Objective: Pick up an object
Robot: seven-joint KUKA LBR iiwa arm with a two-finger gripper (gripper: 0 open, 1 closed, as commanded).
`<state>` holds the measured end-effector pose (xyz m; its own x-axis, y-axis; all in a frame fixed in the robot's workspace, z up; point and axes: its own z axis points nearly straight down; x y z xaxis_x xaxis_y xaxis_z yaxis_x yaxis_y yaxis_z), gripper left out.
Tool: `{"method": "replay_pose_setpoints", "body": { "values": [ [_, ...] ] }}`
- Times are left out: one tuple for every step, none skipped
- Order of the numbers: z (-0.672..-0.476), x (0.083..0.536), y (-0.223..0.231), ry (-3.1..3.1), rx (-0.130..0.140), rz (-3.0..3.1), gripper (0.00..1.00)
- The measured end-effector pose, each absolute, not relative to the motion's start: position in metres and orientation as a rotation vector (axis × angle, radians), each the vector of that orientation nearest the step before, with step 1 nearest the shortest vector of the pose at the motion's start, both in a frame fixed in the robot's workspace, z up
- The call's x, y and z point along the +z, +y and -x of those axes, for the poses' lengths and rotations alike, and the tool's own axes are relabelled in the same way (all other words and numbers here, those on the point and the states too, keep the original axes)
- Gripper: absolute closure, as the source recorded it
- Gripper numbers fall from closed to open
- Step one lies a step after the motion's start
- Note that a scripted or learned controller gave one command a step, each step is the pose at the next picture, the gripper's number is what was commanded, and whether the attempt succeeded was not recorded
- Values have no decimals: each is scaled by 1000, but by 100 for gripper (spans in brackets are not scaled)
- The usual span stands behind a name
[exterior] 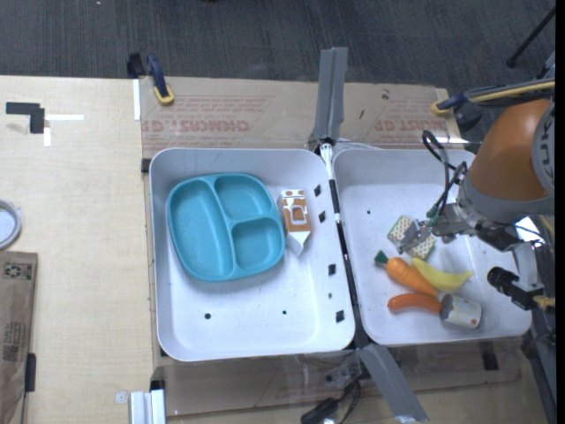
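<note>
The tool (pixel 427 231) hangs over a patterned packet (pixel 409 234) in the right bin (pixel 371 263); its state unclear

Red lettering, upside down, reading "CHEMC02" with "GR" beside it, stands on the cardboard sheet (pixel 231 111) along the surface's far edge; remaining print illegible.

You see an orange toy carrot (pixel 408 273) with a green tip lying flat just below the gripper (pixel 422 234), a yellow banana (pixel 439 277) touching it, and a small patterned packet (pixel 411 234) at the fingers.
</note>
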<state>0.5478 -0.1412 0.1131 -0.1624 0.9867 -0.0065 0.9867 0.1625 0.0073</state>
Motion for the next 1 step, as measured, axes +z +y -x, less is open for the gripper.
{"method": "replay_pose_setpoints", "body": {
  "values": [
    [-549, 102, -118, 2507, 2, -1879, 0]
  ]
}}
